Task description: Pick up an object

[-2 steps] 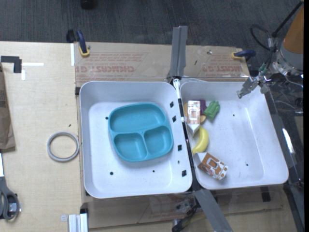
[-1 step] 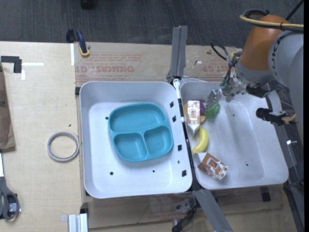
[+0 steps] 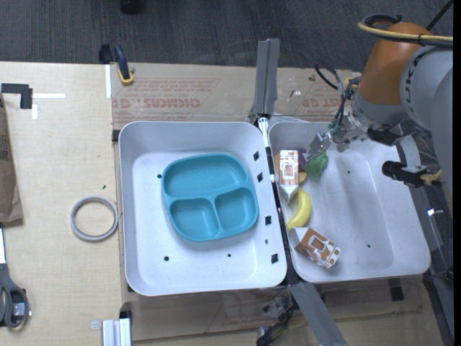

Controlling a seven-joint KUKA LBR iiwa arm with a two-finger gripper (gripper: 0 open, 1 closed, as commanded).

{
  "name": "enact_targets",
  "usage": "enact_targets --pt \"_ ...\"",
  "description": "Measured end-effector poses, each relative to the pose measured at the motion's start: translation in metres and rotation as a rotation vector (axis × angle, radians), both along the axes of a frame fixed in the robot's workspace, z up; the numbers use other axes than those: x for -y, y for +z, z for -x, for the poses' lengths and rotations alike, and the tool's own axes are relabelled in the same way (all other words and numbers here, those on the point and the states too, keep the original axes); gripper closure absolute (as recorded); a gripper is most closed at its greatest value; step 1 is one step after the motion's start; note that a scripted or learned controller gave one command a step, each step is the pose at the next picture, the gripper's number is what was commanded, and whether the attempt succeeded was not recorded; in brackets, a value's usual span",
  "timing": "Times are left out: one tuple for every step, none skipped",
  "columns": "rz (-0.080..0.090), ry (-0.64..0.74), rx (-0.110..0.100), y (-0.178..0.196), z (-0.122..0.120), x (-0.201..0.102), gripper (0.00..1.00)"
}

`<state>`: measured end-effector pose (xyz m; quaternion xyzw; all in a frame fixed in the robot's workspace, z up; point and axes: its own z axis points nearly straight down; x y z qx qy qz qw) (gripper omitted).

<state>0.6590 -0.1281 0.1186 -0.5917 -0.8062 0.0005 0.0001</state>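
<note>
A: What's there, left to right?

B: I see a blue divided tray (image 3: 209, 197), then carton (image 3: 289, 167), banana (image 3: 301, 210), green object (image 3: 317, 164) touching my end effector (image 3: 319, 146).

A: Holding it?

B: Can't tell. Crowding risks a slipped grasp.

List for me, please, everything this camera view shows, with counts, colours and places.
Bins: two, white, side by side on the bench.
Divided plate: one, blue, in the left bin.
Banana: one, yellow, right bin, near its left wall.
Small carton: one, white and red, above the banana.
Green object: one, beside the carton.
Snack box: one, orange and white, below the banana.
Tape ring: one, grey, left of the bins.
Gripper: one, at the green object.
</note>
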Motion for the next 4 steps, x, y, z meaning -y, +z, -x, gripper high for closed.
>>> enact_targets --pt "0.007 0.053 0.006 -0.023 -0.001 -0.02 0.0" --pt "0.009 0.125 0.012 -0.022 0.012 -0.022 0.0" --pt "0.007 0.087 0.005 -0.024 0.047 -0.021 0.0" --pt "0.005 0.083 0.005 -0.015 0.047 -0.021 1.0"
